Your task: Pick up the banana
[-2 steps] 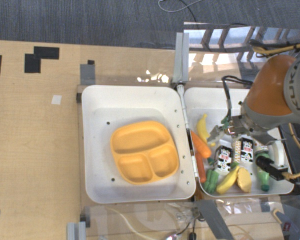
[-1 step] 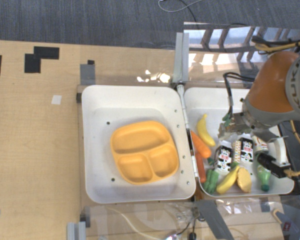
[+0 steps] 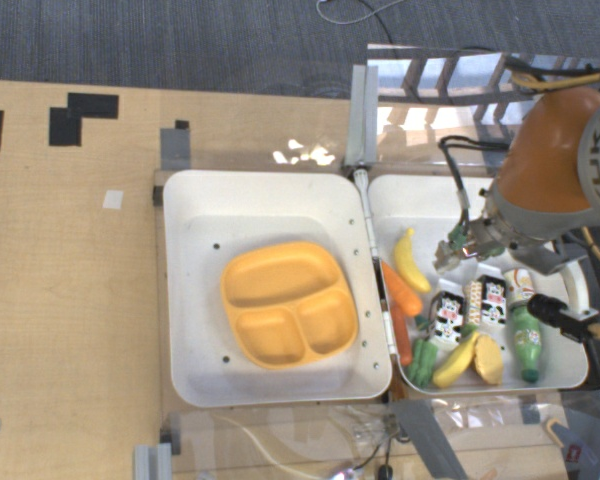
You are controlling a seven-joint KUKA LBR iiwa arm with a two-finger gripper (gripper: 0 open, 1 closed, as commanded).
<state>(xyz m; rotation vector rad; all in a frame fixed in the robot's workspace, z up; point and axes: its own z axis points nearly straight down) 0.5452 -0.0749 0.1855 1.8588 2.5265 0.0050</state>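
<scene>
Two bananas lie in the right bin: one banana just left of the hand, another below it. I cannot tell the hand's spread; shift left, descend squarely across the nearer fruit.

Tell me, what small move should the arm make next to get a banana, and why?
Probably shift the end effector a little toward the left bin and lower it. It hangs over the right bin, just beside the upper banana, which lies bare against the bin floor. The other banana is crowded between the green pepper and lemon, so it looks harder.
</scene>
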